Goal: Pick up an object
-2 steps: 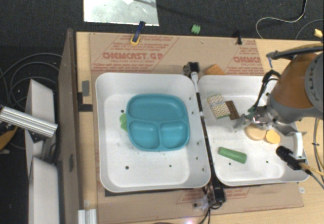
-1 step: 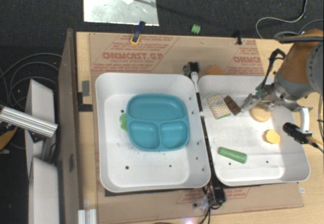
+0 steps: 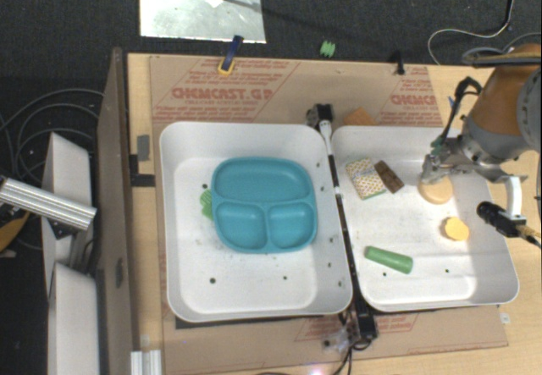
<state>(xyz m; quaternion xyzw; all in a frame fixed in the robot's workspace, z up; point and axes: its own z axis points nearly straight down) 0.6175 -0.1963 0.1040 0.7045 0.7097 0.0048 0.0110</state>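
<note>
Right bin [image 3: 495, 280], shallow white plastic. Nearest its front rim: green cylinder [image 3: 389, 259]. Farther in: yellow disc [image 3: 456, 229]. Farther still: tan round block [image 3: 436, 190], directly under the gripper [image 3: 437, 167], grip state unreadable. Beyond: speckled pad [image 3: 364, 178], brown bar [image 3: 389, 177].

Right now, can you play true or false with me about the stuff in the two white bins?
1. A blue divided plate lies in the left bin. True.
2. The green cylinder is in the left bin. False: it lies in the right bin, near the front.
3. The gripper is over the right bin, just above a round tan piece. True.
4. The yellow piece sits on the blue plate. False: it lies on the right bin's floor.
5. A patterned square and a brown bar lie beside each other. True.
</note>
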